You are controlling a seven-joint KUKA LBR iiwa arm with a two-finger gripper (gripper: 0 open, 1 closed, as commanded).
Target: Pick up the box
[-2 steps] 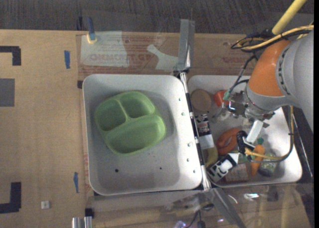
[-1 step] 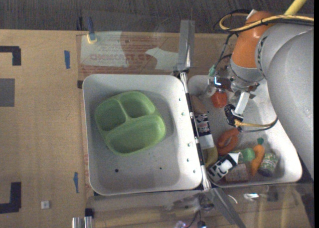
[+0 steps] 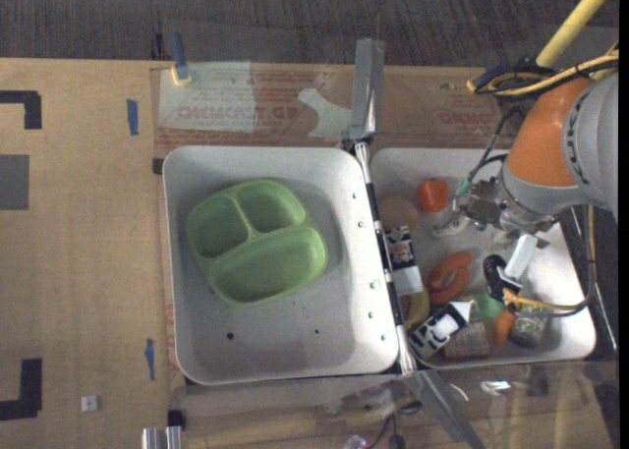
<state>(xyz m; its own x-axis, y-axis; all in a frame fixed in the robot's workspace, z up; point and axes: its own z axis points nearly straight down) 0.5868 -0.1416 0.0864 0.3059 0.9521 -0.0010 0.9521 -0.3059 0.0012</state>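
Observation:
A black-and-white box [image 3: 439,327] lies tilted near the front left corner of the right bin [image 3: 575,344]. A smaller printed carton [image 3: 398,247] rests against that bin's left wall. My gripper [image 3: 458,215] hangs low over the middle of the right bin, between a red-orange cup [image 3: 432,194] and an orange toy [image 3: 450,276]. It is well behind the black-and-white box and to the right of the carton. Neither box is between its fingers.
A green divided plate [image 3: 257,239] lies in the left bin [image 3: 187,339]. The right bin also holds a beige round thing [image 3: 398,209], a yellow piece [image 3: 407,282], a green bit [image 3: 487,308], a small can [image 3: 531,325] and a brownish packet [image 3: 472,342].

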